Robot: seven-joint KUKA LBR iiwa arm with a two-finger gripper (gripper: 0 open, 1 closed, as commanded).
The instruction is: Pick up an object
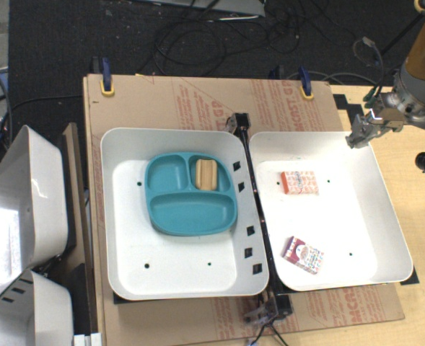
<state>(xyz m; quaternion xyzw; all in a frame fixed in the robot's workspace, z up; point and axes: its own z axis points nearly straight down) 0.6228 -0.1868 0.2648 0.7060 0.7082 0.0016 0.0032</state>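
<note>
The gripper [359,134], whose opening I cannot tell, hovers over the right bin's [385,215] far corner, holding nothing visible.

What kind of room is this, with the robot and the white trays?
Probably a robot lab. A robot arm's gripper hangs over two white bins on a clamped board, and cables trail across the dark floor.

arm [421,71] cut off at right edge, small box [299,182] print illegible
</note>
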